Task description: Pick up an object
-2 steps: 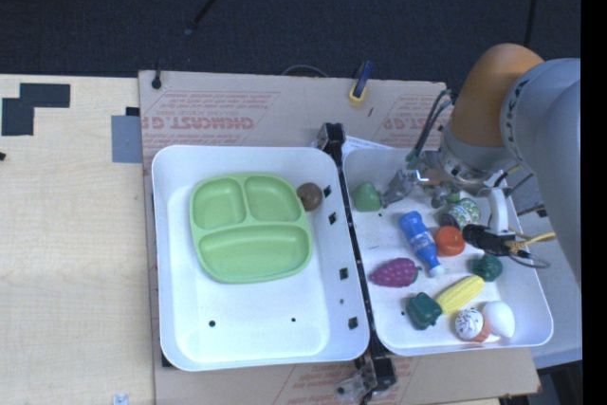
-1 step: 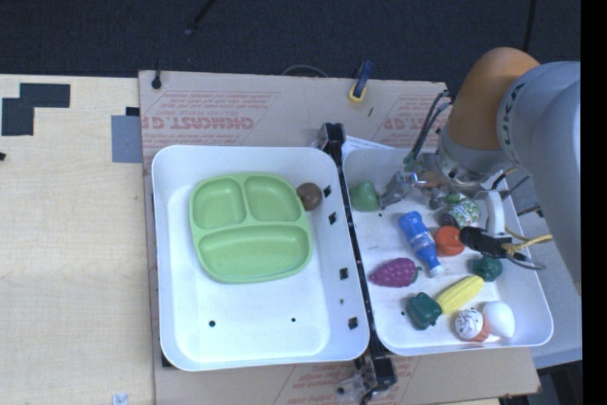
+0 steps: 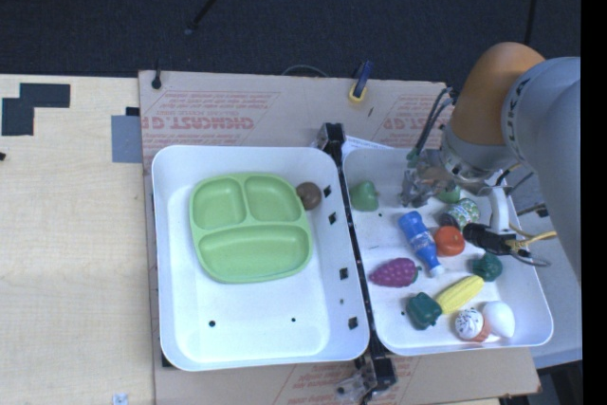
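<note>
My gripper [image 3: 413, 192] hangs low over the back of the right bin [image 3: 538, 329], under the grey arm with its orange band [image 3: 493, 90]. It stands between a green rounded toy [image 3: 363, 195] to its left and a small striped can [image 3: 462, 212] to its right. A blue bottle [image 3: 418, 242] lies just in front of it, and I see nothing held. Further forward lie a purple grape bunch [image 3: 393, 273], a yellow corn cob [image 3: 459, 292] and a green pepper [image 3: 423, 309].
The left bin [image 3: 190, 337] holds a green divided plate [image 3: 250, 227] with a brown ball [image 3: 308, 195] at its right corner. An orange toy [image 3: 450, 240], a dark green piece [image 3: 488, 266], a white egg [image 3: 500, 319] and a speckled ball [image 3: 468, 324] crowd the right bin's front right.
</note>
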`<action>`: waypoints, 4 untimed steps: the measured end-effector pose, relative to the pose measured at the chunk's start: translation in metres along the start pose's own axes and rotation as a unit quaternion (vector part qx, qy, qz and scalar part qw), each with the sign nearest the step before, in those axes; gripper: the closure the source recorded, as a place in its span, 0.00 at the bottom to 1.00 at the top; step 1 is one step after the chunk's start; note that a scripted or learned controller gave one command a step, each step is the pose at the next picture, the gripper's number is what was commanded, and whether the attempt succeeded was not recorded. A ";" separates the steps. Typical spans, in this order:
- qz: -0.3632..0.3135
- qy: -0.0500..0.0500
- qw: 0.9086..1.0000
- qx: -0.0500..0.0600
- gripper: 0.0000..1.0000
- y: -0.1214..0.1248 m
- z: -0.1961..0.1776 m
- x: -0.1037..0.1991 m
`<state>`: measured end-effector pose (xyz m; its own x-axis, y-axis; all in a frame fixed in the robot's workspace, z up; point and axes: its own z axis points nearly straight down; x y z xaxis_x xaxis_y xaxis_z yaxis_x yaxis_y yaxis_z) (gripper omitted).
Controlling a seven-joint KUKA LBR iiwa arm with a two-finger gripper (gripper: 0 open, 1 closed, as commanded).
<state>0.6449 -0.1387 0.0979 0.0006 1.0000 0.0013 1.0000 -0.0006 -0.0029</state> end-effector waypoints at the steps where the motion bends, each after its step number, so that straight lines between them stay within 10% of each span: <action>1: 0.000 -0.001 1.000 -0.004 1.00 0.005 -0.061 0.005; 3: -0.001 -0.001 1.000 -0.002 1.00 0.008 -0.131 0.003; 4: -0.002 0.001 1.000 0.000 1.00 0.001 -0.124 0.064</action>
<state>0.6459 -0.0747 0.2217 -0.0038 1.0000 0.0030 1.0000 0.0038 -0.0036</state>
